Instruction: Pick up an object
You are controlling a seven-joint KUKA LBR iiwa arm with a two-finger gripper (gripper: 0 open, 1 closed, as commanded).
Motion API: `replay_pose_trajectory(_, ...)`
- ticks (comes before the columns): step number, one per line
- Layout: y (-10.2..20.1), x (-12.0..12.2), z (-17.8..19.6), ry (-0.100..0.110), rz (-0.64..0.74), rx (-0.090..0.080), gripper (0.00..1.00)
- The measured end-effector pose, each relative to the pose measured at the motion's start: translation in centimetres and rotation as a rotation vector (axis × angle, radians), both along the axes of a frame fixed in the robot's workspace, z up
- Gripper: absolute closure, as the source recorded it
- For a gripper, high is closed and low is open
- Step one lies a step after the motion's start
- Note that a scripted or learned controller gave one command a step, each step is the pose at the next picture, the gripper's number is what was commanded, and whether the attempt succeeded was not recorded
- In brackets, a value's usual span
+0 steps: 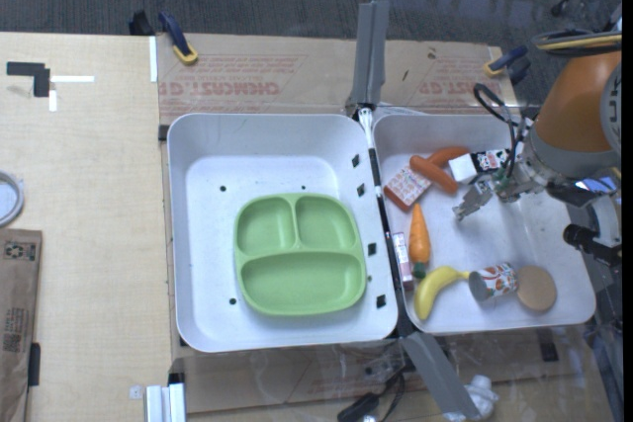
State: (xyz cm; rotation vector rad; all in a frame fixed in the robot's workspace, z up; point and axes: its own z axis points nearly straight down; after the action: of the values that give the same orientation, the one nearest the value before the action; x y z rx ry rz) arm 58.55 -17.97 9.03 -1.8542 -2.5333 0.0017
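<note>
So the gripper [473, 201] is down over the right bin [554, 311], sitting roughly in the middle of its upper half. The fingers point down and to the left, and honestly I cannot tell whether they're spread or pressed together; nothing visible sits between them. The arm [579, 109] comes in from the right, orange band up top, grey wrist angled down toward the bin floor with some black cable looping over it.

Right next to the gripper, just up and left, there's an orange-red toy [435, 165] that looks like a hot dog, with a small white-and-black item [473, 163] beside it. A little red and white box [404, 187] lies to the left of that. Below it is a carrot [419, 234], standing roughly lengthwise near the divider. Along the bin's front edge: a banana [433, 289], a small can [495, 283] on its side, and a round tan disc [536, 288] touching the can.

The left bin [198, 212] has a green divided plate [300, 254] sitting in the middle.
</note>
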Motion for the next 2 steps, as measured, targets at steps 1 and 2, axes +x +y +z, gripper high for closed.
replay_pose_trajectory(1,-0.11,0.03,0.81,0.0,-0.004,0.0,1.0)
replay_pose_trajectory(2,-0.09,0.03,0.81,0.001,-0.004,0.0,0.0)
